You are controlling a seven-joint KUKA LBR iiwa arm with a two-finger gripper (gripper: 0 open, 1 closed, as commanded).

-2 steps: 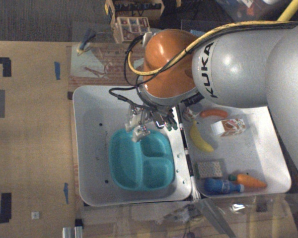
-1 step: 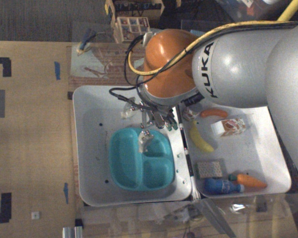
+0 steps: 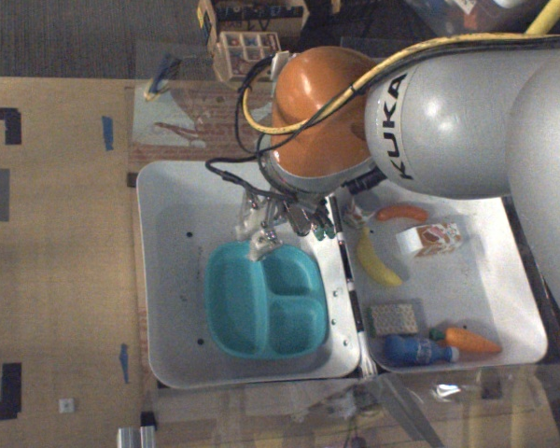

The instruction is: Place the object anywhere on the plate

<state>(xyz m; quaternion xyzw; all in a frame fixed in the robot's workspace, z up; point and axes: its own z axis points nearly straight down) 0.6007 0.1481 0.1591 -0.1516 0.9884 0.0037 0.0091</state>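
A grey KUKA arm (image 3: pixel 467 119) with an orange band (image 3: pixel 319 110) above its wrist reaches in from the right and hangs over the inner edge of the left bin (image 3: pixel 168 278). Its gripper (image 3: pixel 264 241) points down at the far edge of a teal plate (image 3: pixel 264 301), which has three compartments and lies in the middle of that bin, nearer its right wall. Whether the gripper's grip is spread or closed cannot be told, and nothing can be made out in it (the metal parts blur together there).

The right bin (image 3: pixel 523 343) holds the loose things. A yellow banana (image 3: pixel 376 262) lies near its left wall. An orange sausage (image 3: pixel 401 214) and a small white carton (image 3: pixel 431 239) lie toward its far edge. Along its near edge sit a grey sponge (image 3: pixel 396 318), a blue bottle (image 3: pixel 413 350) and a carrot (image 3: pixel 469 341).

Which of these the task means cannot be told.
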